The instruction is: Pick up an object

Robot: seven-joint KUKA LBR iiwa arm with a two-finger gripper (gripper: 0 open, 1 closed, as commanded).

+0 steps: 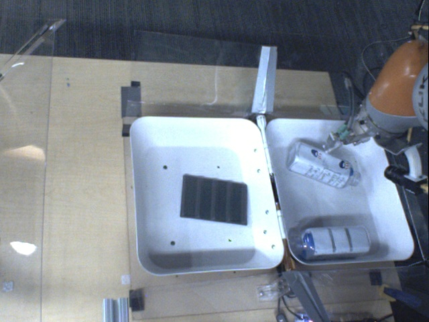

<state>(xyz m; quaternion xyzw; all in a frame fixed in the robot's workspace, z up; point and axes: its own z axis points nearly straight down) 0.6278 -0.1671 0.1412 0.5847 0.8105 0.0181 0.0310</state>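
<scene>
A crumpled clear plastic bottle [322,166] with a white label lies on its side in the upper part of the right bin [392,200]. A silvery bottle with a blue cap end [334,241] lies along that bin's near wall. A dark ribbed rectangular pad [214,198] rests flat in the middle of the left bin [151,180]. My gripper [346,135] hangs below the orange band of the arm [397,86], low over the right bin's far side, just above and to the right of the clear bottle's upper end. Nothing shows between it and the bottle.
A metal divider post [264,79] rises behind the seam between the two bins. Cables and black arm parts [405,170] crowd the right bin's right rim. Wooden bench surface [67,180] spreads to the left under a clear sheet.
</scene>
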